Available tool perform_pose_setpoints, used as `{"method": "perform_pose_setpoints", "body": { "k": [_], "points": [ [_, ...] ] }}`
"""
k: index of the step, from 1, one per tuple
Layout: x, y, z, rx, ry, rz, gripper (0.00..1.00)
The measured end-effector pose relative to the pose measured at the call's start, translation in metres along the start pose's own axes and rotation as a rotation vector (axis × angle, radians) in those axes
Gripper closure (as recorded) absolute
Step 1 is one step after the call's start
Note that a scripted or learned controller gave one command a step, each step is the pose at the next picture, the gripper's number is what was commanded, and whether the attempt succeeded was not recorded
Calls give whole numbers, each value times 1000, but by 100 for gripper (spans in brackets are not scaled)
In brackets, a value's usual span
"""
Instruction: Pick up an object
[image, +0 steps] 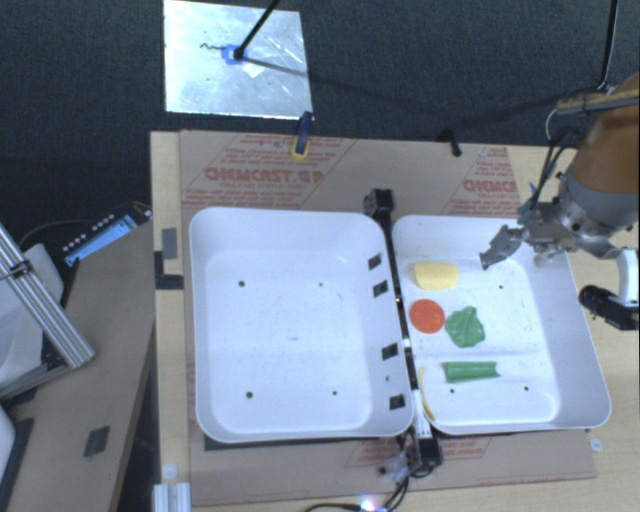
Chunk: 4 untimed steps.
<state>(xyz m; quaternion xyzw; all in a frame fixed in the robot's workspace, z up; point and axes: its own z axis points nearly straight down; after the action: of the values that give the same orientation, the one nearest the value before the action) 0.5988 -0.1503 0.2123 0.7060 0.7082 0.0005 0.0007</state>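
In the right bin (560, 400) lie a pale yellow lump (437, 274), a red-orange round piece (427, 316), a crumpled green leaf-like piece (465, 326) and a long green piece (470, 371). A thin yellow sliver (427, 402) rests against that bin's left wall near the front. My gripper (520, 252) hangs over the bin's back right part, up and to the right of the yellow lump. Its two fingers are spread, open, with nothing between them.
The left bin (290, 320) sits beside the right one, with a black divider with clips (395, 300) between them. Both rest on a cardboard sheet (270, 170). A black part of the arm (610, 305) overhangs the right bin's right rim.
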Motion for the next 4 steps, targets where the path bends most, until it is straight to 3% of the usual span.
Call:
{"method": "perform_pose_setpoints", "body": {
  "k": [1,2,3,4],
  "points": [
    [54,3,133,5,4,-4,0],
    [51,7,114,-7,1,-1,100],
    [164,29,-74,-19,4,-13,100],
    [245,36,-138,-9,5,-10,100]
  ]
}}
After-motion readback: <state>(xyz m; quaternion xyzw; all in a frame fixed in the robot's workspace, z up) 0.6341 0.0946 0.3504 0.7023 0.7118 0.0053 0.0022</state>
